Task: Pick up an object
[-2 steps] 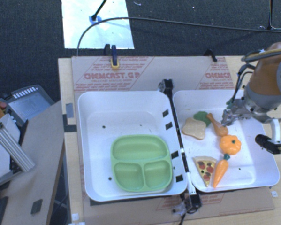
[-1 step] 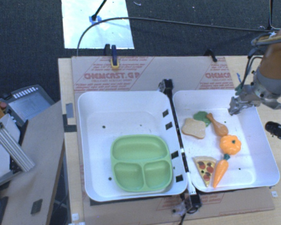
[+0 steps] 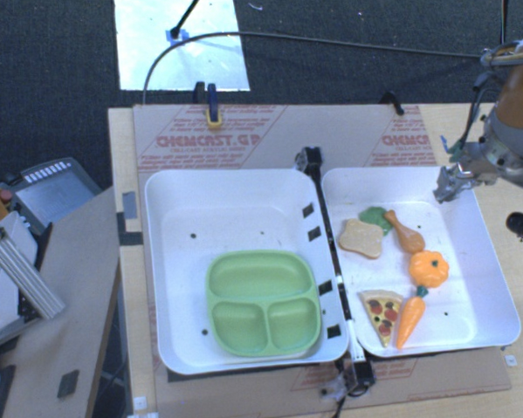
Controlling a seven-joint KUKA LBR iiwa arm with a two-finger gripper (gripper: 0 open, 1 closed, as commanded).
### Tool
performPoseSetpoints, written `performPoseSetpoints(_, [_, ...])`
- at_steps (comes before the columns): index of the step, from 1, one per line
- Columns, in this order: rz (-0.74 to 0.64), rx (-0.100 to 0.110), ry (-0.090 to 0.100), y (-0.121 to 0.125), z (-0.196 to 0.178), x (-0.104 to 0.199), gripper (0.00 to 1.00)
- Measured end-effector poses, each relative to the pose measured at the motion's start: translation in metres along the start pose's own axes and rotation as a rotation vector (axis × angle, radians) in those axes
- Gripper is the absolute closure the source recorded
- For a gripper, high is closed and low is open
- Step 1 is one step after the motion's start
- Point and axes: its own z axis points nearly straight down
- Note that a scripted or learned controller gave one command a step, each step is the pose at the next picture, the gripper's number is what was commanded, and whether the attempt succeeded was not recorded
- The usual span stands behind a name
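We see the claw [image 3: 450, 185] at the right bin's [image 3: 487, 262] two o'clock, its state untellable; the drumstick [image 3: 406, 232], centre, seems light, stiff, slippery; grip its narrow shaft.

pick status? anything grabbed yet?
Nothing grabbed yet. The gripper is over the right white bin's far right corner with nothing between its fingers. The toy bread slice, drumstick, orange pumpkin, carrot and pizza slice all lie in the bin. Descent and grasp remain.

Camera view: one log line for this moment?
gripper: above right bin far corner, holding nothing seen | toys: bread, drumstick, pumpkin, carrot, pizza | left bin: green tray
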Motion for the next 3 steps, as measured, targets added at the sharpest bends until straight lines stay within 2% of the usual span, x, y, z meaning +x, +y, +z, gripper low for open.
performPoseSetpoints(1, [-0.004, 0.006, 0.003, -0.007, 0.009, 0.055, 1.00])
performPoseSetpoints(3, [-0.005, 0.005, 0.004, -0.027, -0.015, 0.163, 1.00])
